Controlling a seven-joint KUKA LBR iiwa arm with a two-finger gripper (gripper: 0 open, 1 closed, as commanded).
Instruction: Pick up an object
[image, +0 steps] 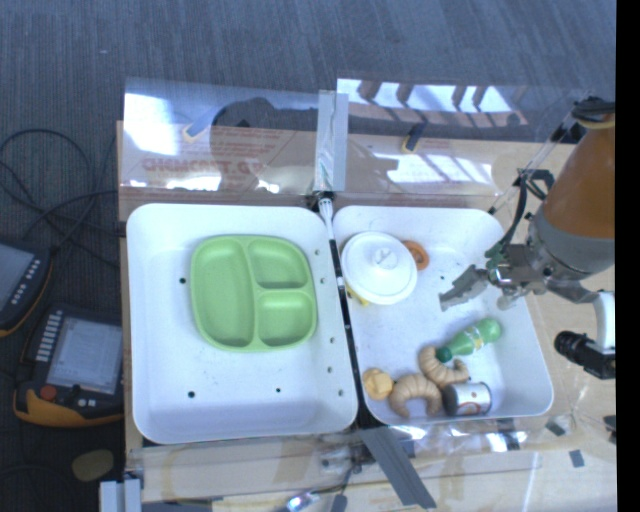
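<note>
My gripper (484, 286) hangs over the right side of the right bin (440, 225), open, with nothing between its fingers. Just below it a small green bottle (472, 338) lies on its side. A white round bowl (380, 266) sits at the bin's left wall, and a small orange piece (417, 257) touches its right side. Along the bin's front edge lie a yellow ball (376, 381), tan curved toy pieces (420, 388) and a dark and silver can (467, 398).
The left bin (160, 330) holds a green divided plate (252, 291). Clear plastic sheets (330, 140) stand behind both bins. Cables and a handheld controller (70, 355) lie on the floor to the left.
</note>
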